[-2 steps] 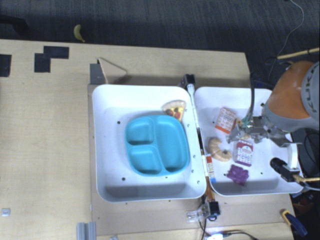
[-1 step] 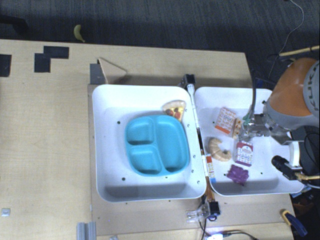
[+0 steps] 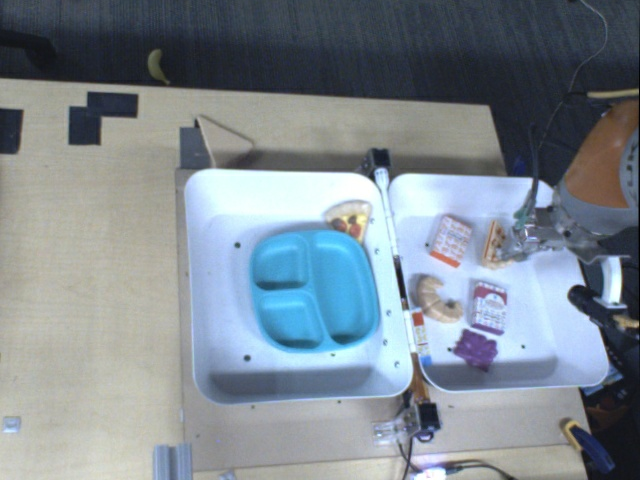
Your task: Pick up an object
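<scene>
Jaws [image 3: 519, 236] hover over the right bin's [image 3: 575, 363] far side, above a tan sandwich piece [image 3: 493, 244].

Whether the jaws are open or closed, I cannot tell. Nearby lie an orange packet [image 3: 451, 240], a croissant [image 3: 437, 299], a red-and-white packet [image 3: 489, 306] and purple grapes [image 3: 476, 348]. The left bin [image 3: 215, 368] holds a blue divided tray [image 3: 313, 290] and a pizza slice [image 3: 349, 218].

Right bin: orange packet [image 3: 451, 240], sandwich wedge [image 3: 494, 244], croissant [image 3: 438, 299], red-white packet [image 3: 489, 306], purple grapes [image 3: 476, 348].

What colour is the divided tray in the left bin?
Light blue, a plain turquoise with no pattern. The divided tray shows clearly in the camera view.
</scene>
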### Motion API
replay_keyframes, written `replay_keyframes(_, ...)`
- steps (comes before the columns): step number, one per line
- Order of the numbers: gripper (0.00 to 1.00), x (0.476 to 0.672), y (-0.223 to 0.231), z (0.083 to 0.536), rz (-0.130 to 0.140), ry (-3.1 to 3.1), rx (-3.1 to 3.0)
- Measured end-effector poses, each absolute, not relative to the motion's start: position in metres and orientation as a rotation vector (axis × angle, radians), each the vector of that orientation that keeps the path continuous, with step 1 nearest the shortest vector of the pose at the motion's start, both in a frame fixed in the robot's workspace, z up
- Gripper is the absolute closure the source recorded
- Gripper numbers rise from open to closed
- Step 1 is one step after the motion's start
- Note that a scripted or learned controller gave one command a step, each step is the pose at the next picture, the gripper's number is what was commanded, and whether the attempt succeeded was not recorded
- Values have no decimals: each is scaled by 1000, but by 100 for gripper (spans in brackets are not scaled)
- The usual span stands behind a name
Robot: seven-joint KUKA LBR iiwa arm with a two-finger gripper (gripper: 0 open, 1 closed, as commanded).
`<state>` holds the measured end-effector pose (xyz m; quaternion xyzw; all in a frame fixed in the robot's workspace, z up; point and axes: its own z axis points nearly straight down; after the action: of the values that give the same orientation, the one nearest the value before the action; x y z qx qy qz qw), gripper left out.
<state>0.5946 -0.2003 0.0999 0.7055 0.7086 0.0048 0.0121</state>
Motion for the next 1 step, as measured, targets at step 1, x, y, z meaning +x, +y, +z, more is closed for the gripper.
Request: replay_keyframes(1,0,592,-199,96,10,2215,2206)
